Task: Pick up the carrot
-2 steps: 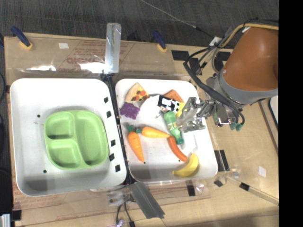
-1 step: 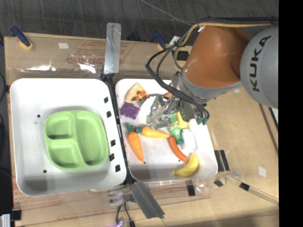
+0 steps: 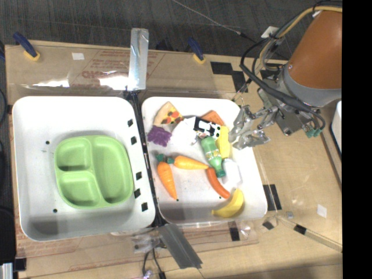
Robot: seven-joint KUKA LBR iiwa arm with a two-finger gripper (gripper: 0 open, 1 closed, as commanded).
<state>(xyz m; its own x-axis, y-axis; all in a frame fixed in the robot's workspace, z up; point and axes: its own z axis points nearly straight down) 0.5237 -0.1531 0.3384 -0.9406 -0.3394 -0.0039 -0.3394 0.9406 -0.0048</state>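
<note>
In the right bin (image 3: 192, 209) lie three carrot-like pieces. One orange carrot (image 3: 167, 178) with a green top points toward the front at the bin's left. A paler yellow-orange carrot (image 3: 189, 163) lies across the middle. A darker, slimmer carrot (image 3: 217, 183) slants toward the banana. My gripper (image 3: 247, 131) hangs over the bin's right rim, above and to the right of all three, with nothing between its fingers.
Around the carrots sit a pizza slice (image 3: 168, 115), purple grapes (image 3: 158, 135), a green bottle (image 3: 211, 150), a yellow piece (image 3: 224, 142), a black-and-white item (image 3: 207, 125) and a banana (image 3: 230, 206). The left bin (image 3: 35, 121) holds a green divided plate (image 3: 93, 170).
</note>
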